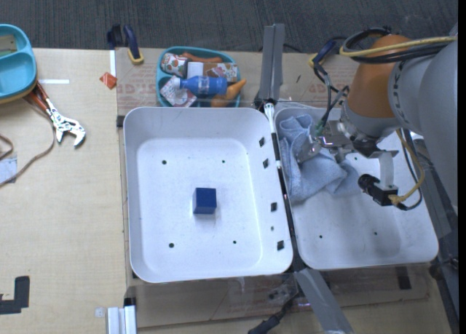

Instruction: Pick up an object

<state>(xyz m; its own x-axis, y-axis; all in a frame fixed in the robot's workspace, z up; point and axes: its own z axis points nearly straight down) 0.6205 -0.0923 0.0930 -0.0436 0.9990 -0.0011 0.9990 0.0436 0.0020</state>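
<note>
Low over the right bin [364, 245], the gripper [318, 143] sat at the far-left part of that bin, pressed into or just above a crumpled grey-blue cloth [309, 169]. From this angle it was hidden by the wrist and cabling, so whether it was closed on the fabric or parted above it could not be told. The cloth lay bunched against the bin's left wall, spreading toward the near side. Further left, a small blue cube [205, 200] rested alone near the middle of the left bin [145, 180], well apart from the arm. Judging by the pose, the grasp step on the cloth seemed to be in hand. A lift straight up would come next, and it would call for a firm pinch on a fold, since loose fabric could slip free.
</note>
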